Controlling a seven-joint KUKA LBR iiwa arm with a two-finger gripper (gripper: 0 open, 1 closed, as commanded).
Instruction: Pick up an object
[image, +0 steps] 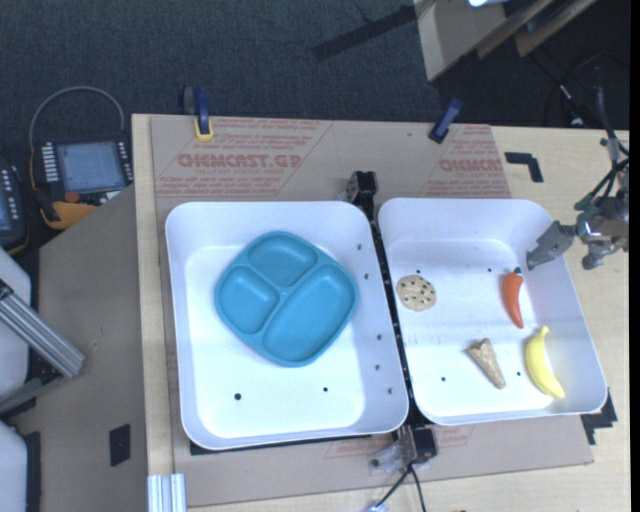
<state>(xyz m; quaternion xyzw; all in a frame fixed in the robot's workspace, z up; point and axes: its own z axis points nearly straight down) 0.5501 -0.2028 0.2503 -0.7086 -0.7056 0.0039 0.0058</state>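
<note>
orange toy carrot (512, 298) is the nearest candidate: lies in the right bin (470, 405), near its right wall, long axis roughly along that wall, green stub toward the back. looks like hard moulded plastic, so judged light, stiff, not fragile, a bit slick and likely to roll or squirt out of a pinch. best hold is across the thick upper-middle, fingers closing across the short axis, not on the tapering tip.

other options, same bin: yellow banana (541, 364) just in front of the carrot, curved, grab mid-body; cookie (415, 292) near the left wall, flat, hard to get under; tan wedge (487, 361), maybe a bread or pizza piece, low profile.

blue divided plate (286, 297) sits in the left bin (190, 300); too wide for a pinch except at the rim.

gripper (548, 245) hangs at the right bin's back right corner, just behind the carrot, apart from it. one dark finger points down-left into the bin. can't tell whether the fingers are apart or together. nothing visibly held.
</note>
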